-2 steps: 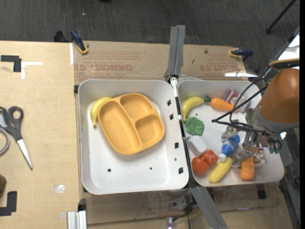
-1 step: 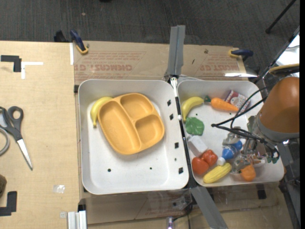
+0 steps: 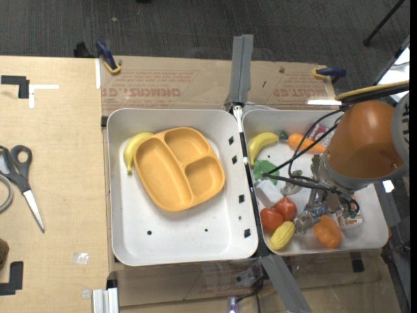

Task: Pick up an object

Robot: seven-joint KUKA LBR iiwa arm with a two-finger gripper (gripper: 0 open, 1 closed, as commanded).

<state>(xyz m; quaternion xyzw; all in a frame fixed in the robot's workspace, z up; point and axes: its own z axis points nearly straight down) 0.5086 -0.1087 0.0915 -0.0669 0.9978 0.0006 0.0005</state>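
Reaching in from the right of the frame, the arm (image 3: pixel 365 142) hangs over the right bin (image 3: pixel 371 240), its hand (image 3: pixel 319 210) low among the toys — an orange piece (image 3: pixel 328 232), a red one (image 3: pixel 280 212), a yellow one (image 3: pixel 281 235). Whether it is gripping anything I cannot tell. A yellow tray (image 3: pixel 177 167) lies in the left bin (image 3: pixel 182 243).

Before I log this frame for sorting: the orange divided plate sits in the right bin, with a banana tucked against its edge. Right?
Not quite. The orange divided plate sits in the left bin, not the right one; the camera view shows it there. A banana is indeed tucked against its edge.
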